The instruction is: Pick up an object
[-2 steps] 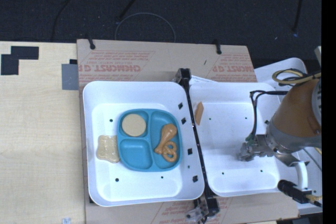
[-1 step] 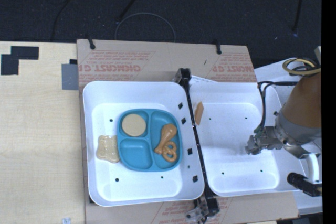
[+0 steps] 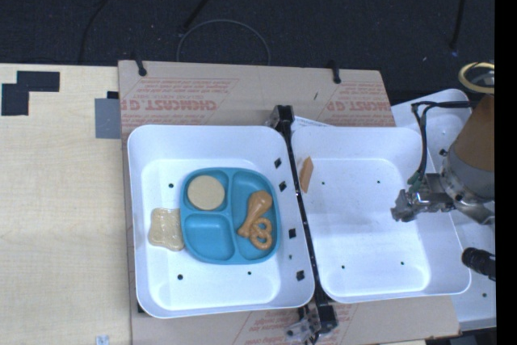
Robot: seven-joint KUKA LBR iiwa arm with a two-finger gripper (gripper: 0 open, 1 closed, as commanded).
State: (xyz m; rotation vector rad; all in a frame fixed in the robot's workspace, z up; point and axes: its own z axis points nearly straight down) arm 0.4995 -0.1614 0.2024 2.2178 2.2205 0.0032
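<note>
1. A small tan rectangular block [image 3: 306, 174] leans against the left wall of the right shallow white bin [image 3: 380, 287], just beside the divider between the bins.
2. The grey arm's jaws [image 3: 404, 208] hang over the right bin's right side, well apart from the block; how far open they are cannot be told, and nothing shows between them.
3. In the left white bin [image 3: 161, 143], a blue compartmented plastic tray [image 3: 212, 242] carries a round tan disc [image 3: 204, 191] and a brown pretzel-like toy [image 3: 258, 222].
4. A pale beige toast-shaped piece [image 3: 166, 229] touches the tray's left edge.

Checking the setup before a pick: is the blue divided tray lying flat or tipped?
Flat: the blue tray sits level in the left bin.
</note>
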